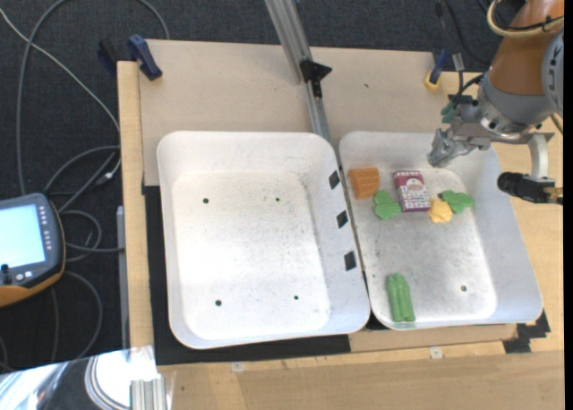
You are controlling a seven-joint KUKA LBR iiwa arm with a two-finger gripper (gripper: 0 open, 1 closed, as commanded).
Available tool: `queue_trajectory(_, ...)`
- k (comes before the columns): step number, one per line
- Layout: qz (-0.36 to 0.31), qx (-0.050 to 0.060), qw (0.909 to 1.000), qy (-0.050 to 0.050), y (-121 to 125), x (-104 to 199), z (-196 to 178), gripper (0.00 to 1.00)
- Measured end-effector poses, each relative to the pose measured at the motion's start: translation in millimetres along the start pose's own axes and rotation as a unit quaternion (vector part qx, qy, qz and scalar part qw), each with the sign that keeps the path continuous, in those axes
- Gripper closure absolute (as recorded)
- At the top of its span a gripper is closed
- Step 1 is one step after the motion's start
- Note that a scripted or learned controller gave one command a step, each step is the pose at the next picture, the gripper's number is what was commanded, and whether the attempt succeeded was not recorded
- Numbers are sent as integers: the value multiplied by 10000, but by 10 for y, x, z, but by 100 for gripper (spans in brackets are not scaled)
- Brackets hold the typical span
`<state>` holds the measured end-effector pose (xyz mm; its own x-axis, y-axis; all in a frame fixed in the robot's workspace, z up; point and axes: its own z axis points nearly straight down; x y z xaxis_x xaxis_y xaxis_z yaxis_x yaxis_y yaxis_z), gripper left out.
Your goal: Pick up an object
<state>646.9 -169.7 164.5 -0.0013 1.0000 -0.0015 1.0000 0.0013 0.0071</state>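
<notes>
A small pink-and-white printed carton is noted near the middle of the right shallow white bin, with an orange block and a green leaf-shaped toy beside it on one side, and a yellow piece touching a second green toy on the other. A long green pod-shaped toy lies well apart at the near rim. The tool is seen above the bin's far edge, carrying nothing; whether it is released or clenched cannot be told. The approach step is judged in hand; a descent over one chosen item is called for next.
</notes>
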Motion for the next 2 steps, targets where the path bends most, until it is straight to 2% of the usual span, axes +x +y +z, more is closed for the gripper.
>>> queue_trajectory(1,-3,-14,10000,-4,21,39,-652,100)
queue_trajectory(2,-1,-3,10000,-2,91,24,-1115,100)
